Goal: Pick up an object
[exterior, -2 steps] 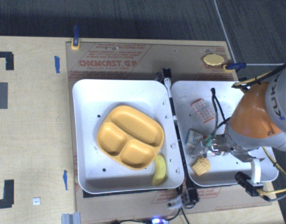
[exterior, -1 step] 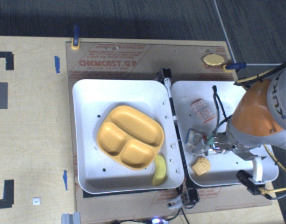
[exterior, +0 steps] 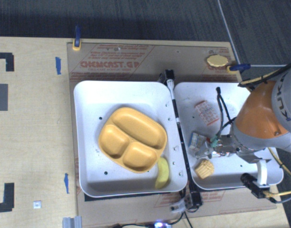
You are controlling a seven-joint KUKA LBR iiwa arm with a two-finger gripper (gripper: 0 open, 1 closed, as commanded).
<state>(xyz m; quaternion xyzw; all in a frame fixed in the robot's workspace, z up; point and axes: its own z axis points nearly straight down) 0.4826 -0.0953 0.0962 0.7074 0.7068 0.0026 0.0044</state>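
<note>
Right bin (exterior: 231, 177), arm (exterior: 262, 115) low inside.

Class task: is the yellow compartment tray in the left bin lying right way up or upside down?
Upside down: the yellow compartment tray shows three bulging domed sections, not hollows.

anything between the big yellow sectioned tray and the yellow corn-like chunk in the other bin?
Camera view: a yellow banana by the yellow three-compartment tray, then the bins' adjoining white walls, then the corn-like chunk.

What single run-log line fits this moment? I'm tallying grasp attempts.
arm: over right bin | gripper: low beside clear packet | grasp: unconfirmed | left bin: yellow tray, banana
</note>
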